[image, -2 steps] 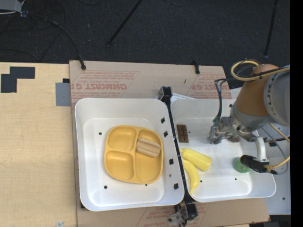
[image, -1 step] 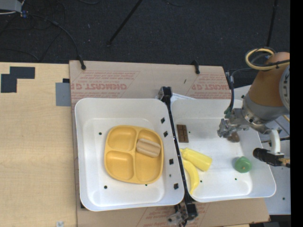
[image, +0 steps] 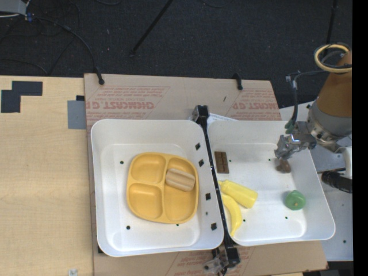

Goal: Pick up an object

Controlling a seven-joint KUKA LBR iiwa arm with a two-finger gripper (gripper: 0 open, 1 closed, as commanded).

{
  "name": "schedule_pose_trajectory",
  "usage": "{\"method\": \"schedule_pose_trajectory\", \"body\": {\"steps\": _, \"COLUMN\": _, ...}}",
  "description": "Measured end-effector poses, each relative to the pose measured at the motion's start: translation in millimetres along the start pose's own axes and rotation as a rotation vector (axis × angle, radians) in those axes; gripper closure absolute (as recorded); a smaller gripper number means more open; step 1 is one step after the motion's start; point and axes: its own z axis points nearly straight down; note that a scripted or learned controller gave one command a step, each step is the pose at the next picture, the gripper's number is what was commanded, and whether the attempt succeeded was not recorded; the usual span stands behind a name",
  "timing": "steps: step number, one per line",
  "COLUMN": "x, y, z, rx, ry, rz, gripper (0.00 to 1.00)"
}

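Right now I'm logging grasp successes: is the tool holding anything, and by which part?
It cannot be told. The tool sits right over a small brown object in the right bin.

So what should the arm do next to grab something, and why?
Probably lower a little onto the small brown lump in the right white bin. The gripper sits right above that lump near the bin's far side, nearer than the round green object or the yellow banana-like pieces, so it looks like the nearest target.

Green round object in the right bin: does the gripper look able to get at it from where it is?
Probably yes. The green object lies alone on the right bin's floor, nothing over it, with the gripper just above it in view.
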Motion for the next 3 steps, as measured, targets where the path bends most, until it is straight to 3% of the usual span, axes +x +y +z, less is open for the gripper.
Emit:
{"method": "schedule_pose_trajectory", "body": {"steps": 1, "x": -3.3, "y": -0.3, "z": -41.2, "rx": 0.001, "ry": 0.000, "rz": -0.003, "gripper": 1.00}}
{"method": "schedule_pose_trajectory", "body": {"steps": 3, "x": 103.3, "y": -2.0, "z": -22.7, "rx": 0.004, "ry": 0.001, "rz": -0.003, "gripper": 1.00}}
